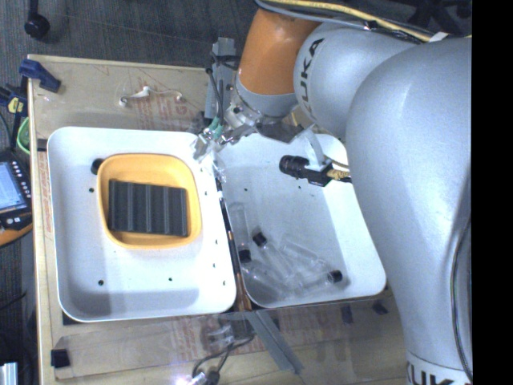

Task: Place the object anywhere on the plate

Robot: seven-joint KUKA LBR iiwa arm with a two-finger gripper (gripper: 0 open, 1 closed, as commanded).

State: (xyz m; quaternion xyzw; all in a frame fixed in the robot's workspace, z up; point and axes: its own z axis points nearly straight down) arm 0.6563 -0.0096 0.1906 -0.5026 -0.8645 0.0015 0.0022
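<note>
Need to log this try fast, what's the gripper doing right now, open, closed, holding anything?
Gripper: above the inner edges of the two bins; open or shut cannot be told, and nothing shows between its fingers.

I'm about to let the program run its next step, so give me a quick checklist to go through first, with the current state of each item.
1. Plate in place: the yellow plate sits flat in the left bin. Ok.
2. Plate surface free: a dark ribbed block already covers much of its middle. Not ok.
3. Object held: the tool is over the divide between the bins, near their far end; whether anything is in it is too small to see. Cannot tell.
4. Objects available: clear tubes with dark caps lie in the right bin. Ok.
5. Path to plate: nothing stands between tool and plate. Ok.
</note>
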